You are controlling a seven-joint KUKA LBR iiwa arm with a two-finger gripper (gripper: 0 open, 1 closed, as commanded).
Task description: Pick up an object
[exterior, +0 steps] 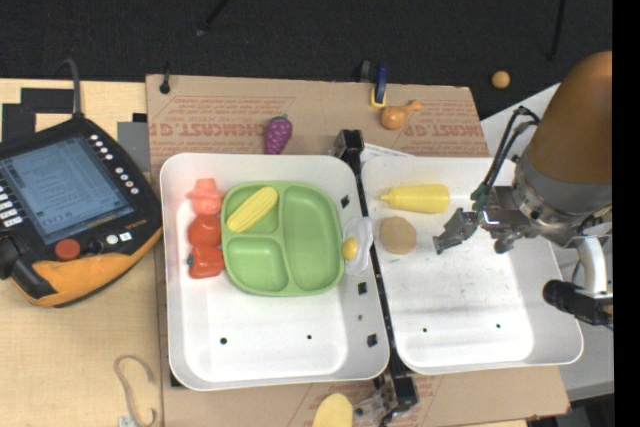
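Observation:
In the right bin [480, 345] a yellow squeeze bottle [414, 199] lies on its side near the back. A round brown piece [398, 236] sits just in front of it. My gripper [478, 237] hangs low over the middle of that bin, to the right of the brown piece and apart from it. It is open, with nothing between its fingers. The left bin [260, 345] holds a green divided plate [290, 245] with a yellow corn cob [250, 207] on it. A red bottle-like toy [205, 230] stands by the plate's left side.
A small yellow piece [350, 250] sits at the left bin's right wall. On the cardboard behind the bins lie purple grapes [278, 133] and an orange gourd [398, 113]. A control pendant [70, 205] lies at the left. A yellow toy [333, 410] is at the front edge.

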